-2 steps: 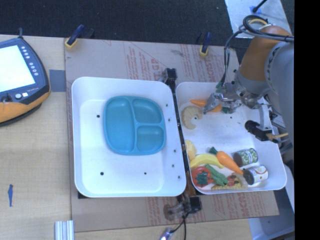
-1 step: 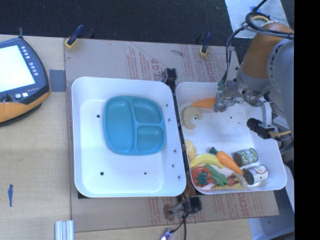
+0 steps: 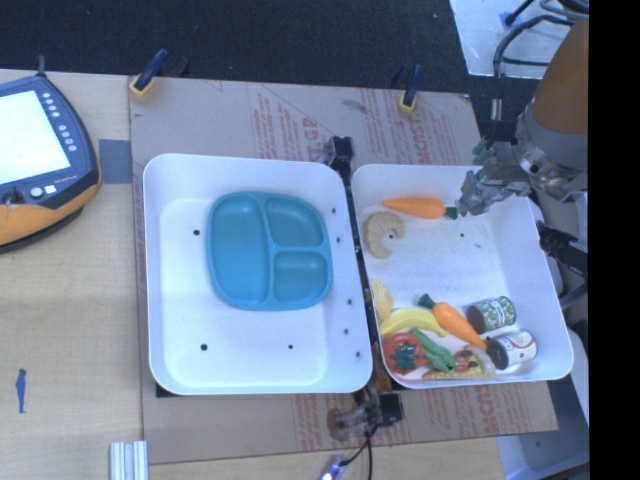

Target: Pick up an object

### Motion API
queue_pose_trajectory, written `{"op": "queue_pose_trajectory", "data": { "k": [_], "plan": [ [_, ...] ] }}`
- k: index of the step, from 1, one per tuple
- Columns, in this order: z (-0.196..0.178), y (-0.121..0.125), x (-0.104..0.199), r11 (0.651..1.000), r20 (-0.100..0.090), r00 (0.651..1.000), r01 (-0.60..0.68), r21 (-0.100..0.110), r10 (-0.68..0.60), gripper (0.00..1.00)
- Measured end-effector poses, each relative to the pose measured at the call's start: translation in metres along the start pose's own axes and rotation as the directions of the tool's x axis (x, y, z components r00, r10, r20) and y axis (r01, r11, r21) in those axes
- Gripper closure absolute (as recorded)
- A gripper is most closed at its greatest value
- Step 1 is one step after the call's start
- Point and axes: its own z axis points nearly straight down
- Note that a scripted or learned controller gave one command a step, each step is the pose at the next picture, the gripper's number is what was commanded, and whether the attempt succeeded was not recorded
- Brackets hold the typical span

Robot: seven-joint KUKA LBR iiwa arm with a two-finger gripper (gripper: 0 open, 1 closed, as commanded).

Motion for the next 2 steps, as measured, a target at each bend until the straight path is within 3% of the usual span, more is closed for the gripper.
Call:
{"op": "queue_pose_trajectory", "data": {
  "k": [1, 2],
  "plan": [
    [0.001, -0.001, 0.0, 1.0, -0.001, 1.0, 0.0, 0.003, 0.0, 0.0],
    [0.124, -0.017, 0.013, 1.0, -0.001, 1.0, 0.0, 0.007, 0.0, 0.0]
  ]
}}
